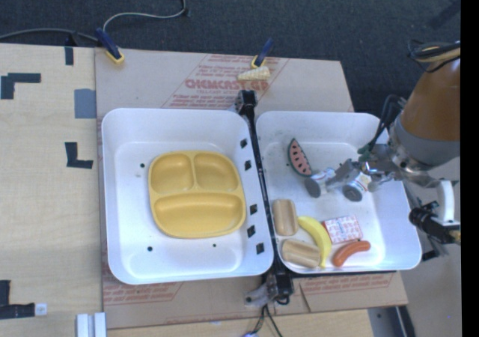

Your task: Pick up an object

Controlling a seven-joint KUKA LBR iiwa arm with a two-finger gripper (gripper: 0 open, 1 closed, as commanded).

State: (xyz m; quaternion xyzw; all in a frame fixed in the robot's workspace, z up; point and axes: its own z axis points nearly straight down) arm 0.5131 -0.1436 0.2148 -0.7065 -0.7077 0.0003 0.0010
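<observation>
Gripper [333, 182], fingers spread and holding nothing, hovers in the right bin [389, 249]; cardboard [217, 84] beneath reads "CHEMCASTER".

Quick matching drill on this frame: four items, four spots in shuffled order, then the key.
Items:
1. yellow divided plate
2. watermelon slice
3. banana
4. sausage

Places:
A. right bin, front right corner
B. left bin, middle
C. right bin, back, left of the tool
D. right bin, front, between the bread pieces and the small printed card

Pairs: 1-B, 2-C, 3-D, 4-A

Yellow divided plate [197, 194] sits in the left bin [120, 253] on cardboard [150, 84].
</observation>
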